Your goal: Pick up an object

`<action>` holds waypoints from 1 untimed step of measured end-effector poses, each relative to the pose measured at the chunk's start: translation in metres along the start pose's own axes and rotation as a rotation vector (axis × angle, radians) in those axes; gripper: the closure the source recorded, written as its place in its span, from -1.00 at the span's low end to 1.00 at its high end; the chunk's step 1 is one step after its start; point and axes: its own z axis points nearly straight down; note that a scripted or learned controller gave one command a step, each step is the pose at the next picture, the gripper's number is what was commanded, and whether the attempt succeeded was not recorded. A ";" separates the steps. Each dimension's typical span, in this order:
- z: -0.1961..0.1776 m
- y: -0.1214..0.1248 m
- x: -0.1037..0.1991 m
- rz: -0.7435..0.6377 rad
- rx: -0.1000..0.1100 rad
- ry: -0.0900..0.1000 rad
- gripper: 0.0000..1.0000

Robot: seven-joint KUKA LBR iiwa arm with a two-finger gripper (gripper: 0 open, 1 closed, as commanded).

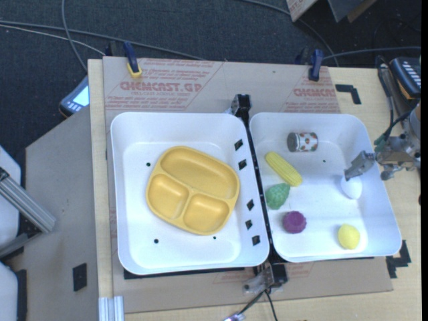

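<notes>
On the cardboard-topped bench, the right shallow white bin (374,209) holds a small white egg-shaped object (352,188), likely smooth and slippery, best pinched across its middle, beside the empty, seemingly open gripper (356,169).

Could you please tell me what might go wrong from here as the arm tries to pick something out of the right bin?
1. The hand sits close to the right white bin's far wall, over a small white egg-shaped object; it could scrape the wall or nudge the object away.
2. That object blends into the white floor, so a grasp may miss it.
3. The yellow toy corn cob and green leafy toy touch, so grasping one may drag the other.
</notes>
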 end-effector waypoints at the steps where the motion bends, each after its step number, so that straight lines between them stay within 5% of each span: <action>1: -0.006 0.003 0.000 -0.004 -0.012 -0.003 -1.00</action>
